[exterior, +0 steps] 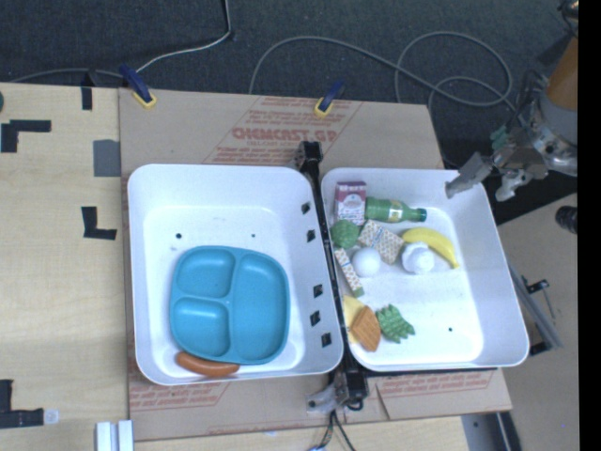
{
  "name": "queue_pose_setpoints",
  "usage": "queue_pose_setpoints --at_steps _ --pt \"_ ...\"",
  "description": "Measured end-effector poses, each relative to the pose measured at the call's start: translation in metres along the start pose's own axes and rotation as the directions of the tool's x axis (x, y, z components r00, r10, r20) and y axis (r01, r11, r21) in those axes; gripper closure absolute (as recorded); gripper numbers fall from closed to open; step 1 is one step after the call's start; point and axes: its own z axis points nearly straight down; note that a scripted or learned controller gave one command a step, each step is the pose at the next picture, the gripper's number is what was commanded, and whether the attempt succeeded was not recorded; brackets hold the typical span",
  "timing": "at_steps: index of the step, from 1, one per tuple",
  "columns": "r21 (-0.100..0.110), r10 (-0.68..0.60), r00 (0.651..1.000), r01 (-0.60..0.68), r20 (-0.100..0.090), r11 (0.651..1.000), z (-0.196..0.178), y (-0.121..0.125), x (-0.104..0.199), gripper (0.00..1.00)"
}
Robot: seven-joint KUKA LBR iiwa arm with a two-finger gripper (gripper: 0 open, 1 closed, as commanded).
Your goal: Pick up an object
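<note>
While your hand [481,178] hovers with fingers spread and nothing between them over the right bin's [488,332] upper-right corner, the banana [432,245] lies below.

A light wooden bench [56,280] carries a printed cardboard sheet [282,130] — held by blue [139,86] and yellow [329,101] clamps — with two white bins, left [155,195] and right [488,280], touching.

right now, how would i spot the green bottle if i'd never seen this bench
Look in the right bin, along its far wall. The green bottle lies on its side there, between a small red carton and the banana. It is the only bottle, dark green with a pale label.
</note>
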Motion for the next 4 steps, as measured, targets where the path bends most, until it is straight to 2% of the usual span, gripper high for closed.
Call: queue_pose_setpoints --at_steps 1,2,3,4 --pt "0.002 0.0 1.0 0.0 -0.001 1.0 0.18 -0.022 -0.005 0.0" --pt "0.004 -0.003 1.0 0.003 0.002 1.0 0.189 0.049 0.042 0.0" --pt "-0.005 0.0 1.0 0.0 0.002 1.0 0.188 0.036 0.013 0.0" --pt "-0.006 -0.002 1.0 0.002 0.004 1.0 0.178 0.037 0.012 1.0"
